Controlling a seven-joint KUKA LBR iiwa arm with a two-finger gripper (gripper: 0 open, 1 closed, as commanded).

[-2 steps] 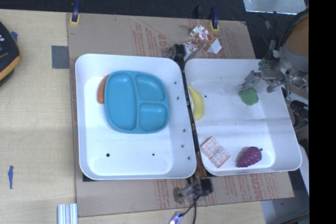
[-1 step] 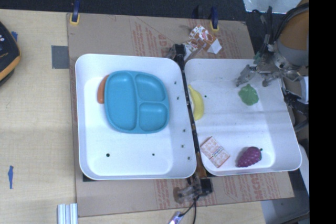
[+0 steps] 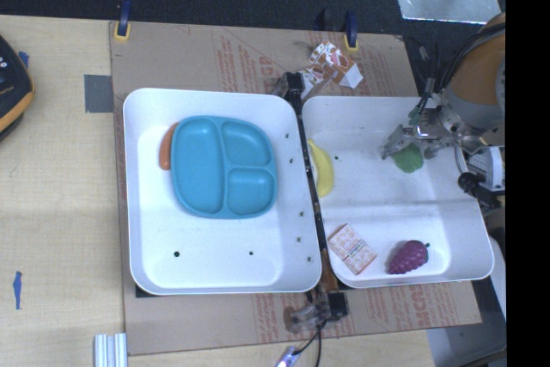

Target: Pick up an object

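Bins sit side by side on the table (image 3: 60,211), on a brown cardboard sheet (image 3: 215,47) clamped at its far edge. The left bin (image 3: 150,262) carries a blue divided plate (image 3: 225,167), lying flat toward the far side, with an orange thing (image 3: 164,149) peeking out from under its left edge. The right bin (image 3: 455,228) holds several small items. A yellow piece (image 3: 322,168) rests against the wall nearest the left bin. At the near side lie a small printed box (image 3: 351,248) and, just beside it to the right, a purple grape bunch (image 3: 407,257); the two are near each other but apart.

The arm (image 3: 477,77) comes in from the right, its orange band showing above the wrist. The pincer (image 3: 411,143) hangs over the far part of the right bin, fingers pointing left and down. A green object (image 3: 410,158) sits right at the fingertips, touching or nearly touching them. From here I cannot tell whether the fingers are closed on it or merely lie over it, nor whether it is lifted off the bin floor.

Behind the bins, a crumpled wrapper (image 3: 331,64) lies on the cardboard. A yellow and black device (image 3: 13,94) pokes in at the table's left edge.
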